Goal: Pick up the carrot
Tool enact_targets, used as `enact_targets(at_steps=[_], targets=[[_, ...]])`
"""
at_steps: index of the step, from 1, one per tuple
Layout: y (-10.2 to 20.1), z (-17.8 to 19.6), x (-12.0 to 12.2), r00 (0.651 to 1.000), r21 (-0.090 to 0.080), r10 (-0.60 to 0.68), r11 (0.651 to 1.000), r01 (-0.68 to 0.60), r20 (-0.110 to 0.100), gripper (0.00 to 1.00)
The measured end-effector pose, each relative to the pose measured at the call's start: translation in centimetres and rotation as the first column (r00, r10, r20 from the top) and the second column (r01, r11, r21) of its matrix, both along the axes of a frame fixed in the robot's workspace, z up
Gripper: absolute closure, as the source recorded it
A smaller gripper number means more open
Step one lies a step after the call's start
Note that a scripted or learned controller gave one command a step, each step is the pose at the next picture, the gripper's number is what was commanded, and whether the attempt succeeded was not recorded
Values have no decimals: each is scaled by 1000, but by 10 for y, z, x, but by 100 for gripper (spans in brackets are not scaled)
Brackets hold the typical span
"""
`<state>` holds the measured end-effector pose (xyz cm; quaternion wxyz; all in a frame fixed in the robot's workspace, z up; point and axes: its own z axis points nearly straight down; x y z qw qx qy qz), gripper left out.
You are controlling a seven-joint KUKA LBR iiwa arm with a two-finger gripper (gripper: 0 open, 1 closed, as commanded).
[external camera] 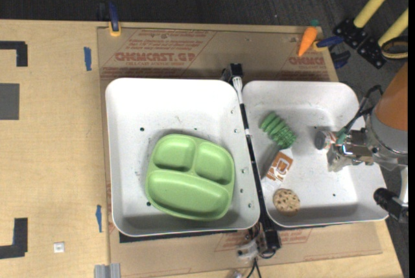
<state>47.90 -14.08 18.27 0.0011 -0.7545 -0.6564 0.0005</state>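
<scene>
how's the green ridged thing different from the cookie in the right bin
The green ridged piece is bright green with ribs across it; the cookie is tan with dark specks. The ridged piece is elongated and lies at a slant; the cookie is round and flat. The ridged piece sits toward the bin's far side, the cookie close to the near rim. Both lie loose in the right bin, near its left wall, apart from the pincer.

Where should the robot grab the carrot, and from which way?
The carrot lies outside the bins, on the cardboard behind the right bin, green top pointing away. Probably best to come straight down and pinch across its thicker orange middle, because the pointed tip would likely slip.
</scene>
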Motion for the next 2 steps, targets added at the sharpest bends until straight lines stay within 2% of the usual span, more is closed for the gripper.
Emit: enact_targets(at_steps=[1, 2], targets=[[-50, -10, 0, 886, 0, 463, 886, -463, 2, 100], [13, 16, 23, 869, -3, 495, 869, -495, 5, 100]])
